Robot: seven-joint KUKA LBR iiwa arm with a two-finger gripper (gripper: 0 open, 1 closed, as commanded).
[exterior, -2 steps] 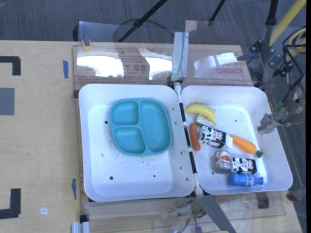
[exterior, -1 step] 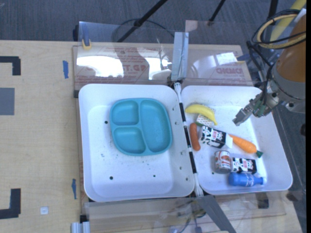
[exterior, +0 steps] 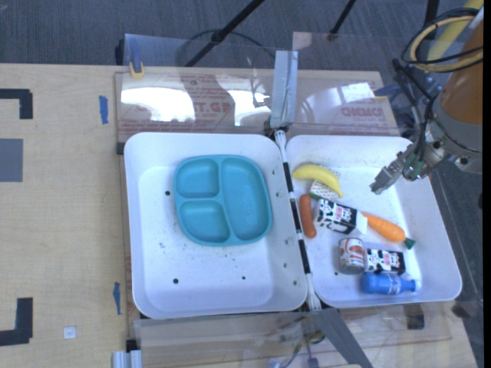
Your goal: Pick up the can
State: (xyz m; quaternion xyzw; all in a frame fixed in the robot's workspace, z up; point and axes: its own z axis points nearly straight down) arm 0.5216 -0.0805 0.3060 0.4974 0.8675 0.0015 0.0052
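Observation:
The can point(exterior: 351, 254) is small, with a red and white label, and lies in the right bin point(exterior: 441, 240) toward its front. A black-and-white carton point(exterior: 383, 261) touches its right side and a blue bottle point(exterior: 387, 284) lies just in front. My gripper point(exterior: 383, 181) hangs over the right bin's back half, up and to the right of the can and well apart from it. Nothing is between its fingers.
The right bin also holds a banana point(exterior: 317, 176), a red sausage-like piece point(exterior: 308, 215), another black-and-white carton point(exterior: 336, 217) and a carrot point(exterior: 386, 229). A teal divided plate point(exterior: 222, 199) rests in the left bin point(exterior: 146, 205). Clear panels stand behind both bins.

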